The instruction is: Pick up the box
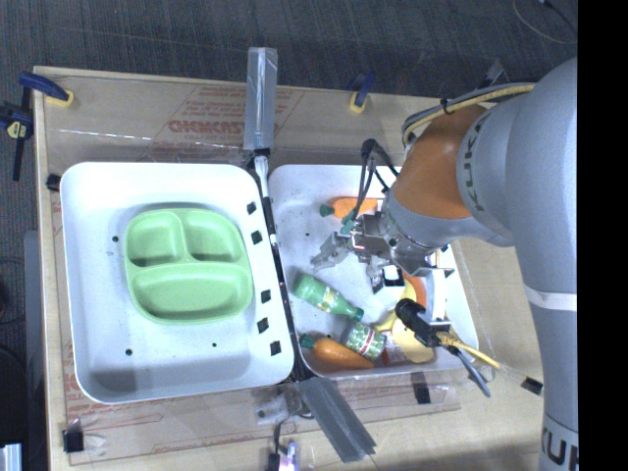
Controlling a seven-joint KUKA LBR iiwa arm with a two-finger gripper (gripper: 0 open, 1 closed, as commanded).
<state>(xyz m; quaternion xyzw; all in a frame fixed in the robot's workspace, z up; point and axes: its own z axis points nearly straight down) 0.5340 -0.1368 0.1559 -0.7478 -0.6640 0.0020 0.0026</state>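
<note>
While the tool (336, 241) hangs spread wide and empty over the right bin (296, 229), it should drop squarely onto the labelled box (365, 340), avoiding the green bottle (329, 297).

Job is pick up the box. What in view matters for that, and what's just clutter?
Job: gripper, low in the right bin. I cannot tell which item there is the box.
Clutter: plate in the left bin; green bottle, labelled bottle, carrot and yellow item in the right bin.
</note>
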